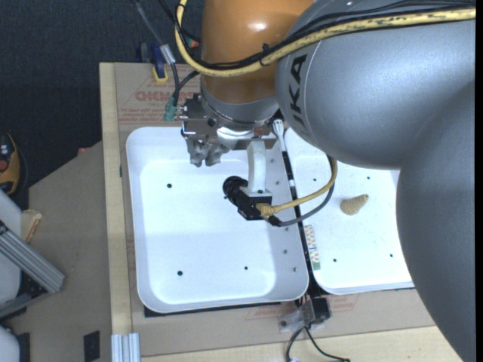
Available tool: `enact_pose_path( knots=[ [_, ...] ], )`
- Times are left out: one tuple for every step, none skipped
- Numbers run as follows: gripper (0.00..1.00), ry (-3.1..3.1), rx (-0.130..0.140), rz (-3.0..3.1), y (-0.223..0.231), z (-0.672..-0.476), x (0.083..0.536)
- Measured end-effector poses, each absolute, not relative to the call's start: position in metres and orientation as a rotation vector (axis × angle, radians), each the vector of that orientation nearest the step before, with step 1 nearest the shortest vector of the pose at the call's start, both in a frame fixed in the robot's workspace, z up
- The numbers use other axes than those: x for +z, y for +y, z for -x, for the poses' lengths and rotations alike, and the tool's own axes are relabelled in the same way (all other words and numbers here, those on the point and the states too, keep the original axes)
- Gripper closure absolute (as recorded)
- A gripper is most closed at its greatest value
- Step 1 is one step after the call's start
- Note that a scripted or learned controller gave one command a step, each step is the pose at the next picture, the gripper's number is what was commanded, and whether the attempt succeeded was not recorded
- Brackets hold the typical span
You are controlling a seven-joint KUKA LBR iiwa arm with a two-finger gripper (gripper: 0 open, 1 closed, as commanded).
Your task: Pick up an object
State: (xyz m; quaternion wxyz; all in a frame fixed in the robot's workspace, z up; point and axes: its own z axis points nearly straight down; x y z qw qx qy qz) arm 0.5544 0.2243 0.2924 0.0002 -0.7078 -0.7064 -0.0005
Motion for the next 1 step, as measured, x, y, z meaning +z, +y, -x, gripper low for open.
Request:
enact_pose_path(
  knots=[
    [1.0, -2.218, -0.004, 2.225, 0.2246, -0.5547, 0.3024]
  ],
)
